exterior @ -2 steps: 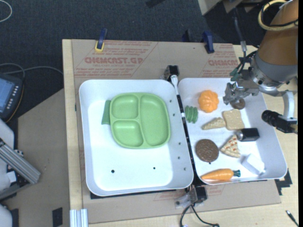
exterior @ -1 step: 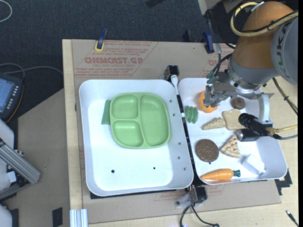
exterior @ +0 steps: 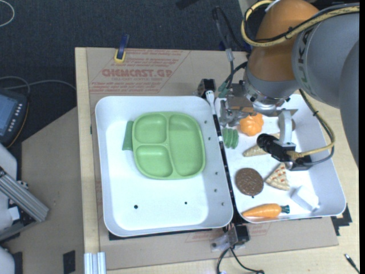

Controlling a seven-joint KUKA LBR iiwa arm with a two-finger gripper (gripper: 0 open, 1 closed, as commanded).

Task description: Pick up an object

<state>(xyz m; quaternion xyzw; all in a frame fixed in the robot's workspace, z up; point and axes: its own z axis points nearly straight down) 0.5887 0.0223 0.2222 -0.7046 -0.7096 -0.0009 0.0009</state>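
The two-finger gripper (exterior: 231, 112) is hanging over the far left corner of the right-hand shallow white bin (exterior: 326, 165), close against the wall it shares with the neighbouring bin. The wrist is covering it from above, so I cannot tell whether it is spread or pressed together, and nothing is showing plainly inside it.

A small round orange plastic fruit (exterior: 250, 125) is lying just beside the gripper, on its right and slightly nearer the camera, touching or almost touching the metal; which of the two I cannot tell. A small ribbed green plastic piece (exterior: 230, 137) is sitting just below the gripper, against the bin's left wall. A little further on, a pale tan cone-shaped piece (exterior: 252, 150) is lying on its side, pointing left.

Toward the near end of the bin, a flat round brown cookie (exterior: 249, 181) is lying beside a triangular toy pizza slice (exterior: 278, 178). A small white block (exterior: 304, 198) is sitting to their right, and an orange plastic carrot with a green tip (exterior: 264, 211) is lying along the near wall.

The left-hand shallow white bin (exterior: 114, 198) is holding a light green divided plastic plate (exterior: 169, 144), well apart from the gripper.
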